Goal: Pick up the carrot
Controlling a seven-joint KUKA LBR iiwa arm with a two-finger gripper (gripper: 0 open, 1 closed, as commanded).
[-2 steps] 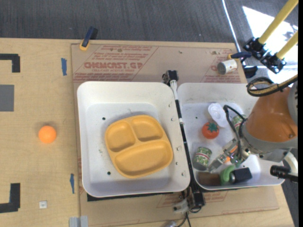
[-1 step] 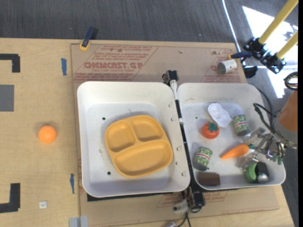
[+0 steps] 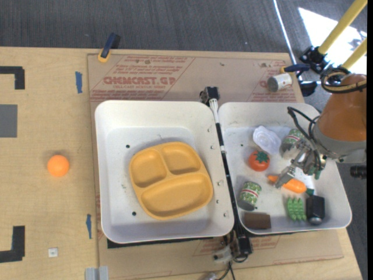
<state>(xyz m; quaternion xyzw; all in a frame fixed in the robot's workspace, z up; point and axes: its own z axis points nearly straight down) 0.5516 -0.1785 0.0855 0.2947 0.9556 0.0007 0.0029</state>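
— While the gripper (image 3: pixel 289 175) is hanging low inside the right bin (image 3: pixel 238 134), where is the carrot (image 3: pixel 293 185) lying?
— It is lying in that same bin, in its front half and toward its right wall, directly under the gripper and seemingly touching its tip.
— Is the gripper clamping it?
— I am not managing to tell whether it is spread or closed; the metal parts are blurring together.
— What else is sitting in the bin?
— A red tomato (image 3: pixel 259 160) is sitting near its middle, a white wrapper (image 3: pixel 266 137) toward its back, a striped can (image 3: pixel 250 195) by its left wall, a brown block (image 3: pixel 256 220) at its front edge and a green toy (image 3: pixel 295 208) front right.
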